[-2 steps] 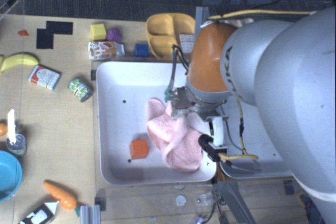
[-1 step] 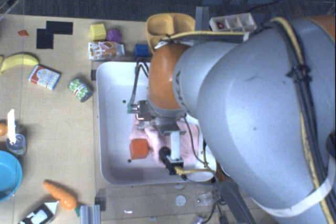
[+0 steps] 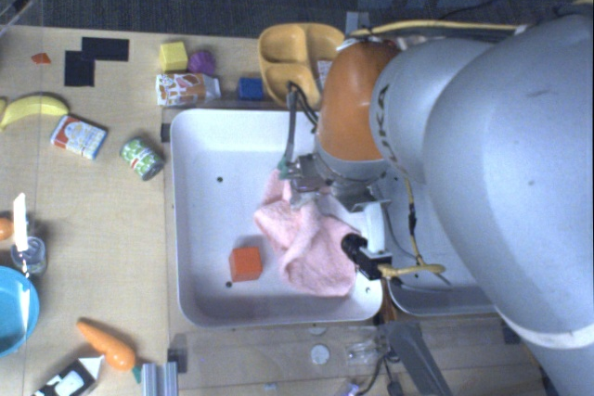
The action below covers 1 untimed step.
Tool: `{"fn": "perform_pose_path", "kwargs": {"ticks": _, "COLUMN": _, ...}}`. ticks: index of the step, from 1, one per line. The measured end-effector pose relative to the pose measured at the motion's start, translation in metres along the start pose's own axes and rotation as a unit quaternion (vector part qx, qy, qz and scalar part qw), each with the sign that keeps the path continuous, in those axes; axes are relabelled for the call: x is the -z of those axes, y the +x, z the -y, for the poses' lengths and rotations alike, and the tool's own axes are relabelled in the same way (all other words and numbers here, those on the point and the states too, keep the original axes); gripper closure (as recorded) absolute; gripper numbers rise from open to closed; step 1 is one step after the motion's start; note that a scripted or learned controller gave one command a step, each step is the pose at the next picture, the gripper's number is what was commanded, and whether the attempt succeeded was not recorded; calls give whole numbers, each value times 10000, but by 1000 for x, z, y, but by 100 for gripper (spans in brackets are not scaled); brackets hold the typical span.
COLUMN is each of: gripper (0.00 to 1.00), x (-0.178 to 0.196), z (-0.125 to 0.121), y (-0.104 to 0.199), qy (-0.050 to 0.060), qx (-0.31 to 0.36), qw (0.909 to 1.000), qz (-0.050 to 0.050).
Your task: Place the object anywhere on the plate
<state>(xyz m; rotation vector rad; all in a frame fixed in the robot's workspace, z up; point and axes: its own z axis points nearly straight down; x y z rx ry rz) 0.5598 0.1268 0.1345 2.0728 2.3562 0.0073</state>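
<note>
A grey arm (image 3: pixel 492 172) with an orange band (image 3: pixel 353 111) reaches from the right over one white bin (image 3: pixel 200 199) on a wooden worktop (image 3: pixel 93 227), its gripper (image 3: pixel 302 185) low over a crumpled pink cloth (image 3: pixel 306 241). Whether the fingers are wide or narrow cannot be told from this angle, as the wrist hides them.

One orange block (image 3: pixel 246 263) lies on the bin floor just left of the cloth, near the front wall and apart from the gripper. A blue plate (image 3: pixel 14 311) sits at the worktop's left edge, well apart from the bin.

Scattered on the worktop outside the bin: one banana (image 3: pixel 32 109), one small carton (image 3: pixel 78 136), one green can (image 3: pixel 142 158), one carrot (image 3: pixel 107 344), one yellow block (image 3: pixel 173 56), one purple piece (image 3: pixel 202 62), one blue block (image 3: pixel 249 88) and one printed box (image 3: pixel 186 89). One yellow bowl (image 3: pixel 292 56) stands behind the bin's far wall. The rim of a second bin (image 3: pixel 436 300) shows beneath the arm.
</note>
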Motion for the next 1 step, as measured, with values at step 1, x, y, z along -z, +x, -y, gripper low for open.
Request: {"fn": "perform_pose_path", "kwargs": {"ticks": 1, "gripper": 100, "x": -39, "z": 3, "y": 74, "qy": -91, "qx": -181, "qw": 9998, "qz": -28}}
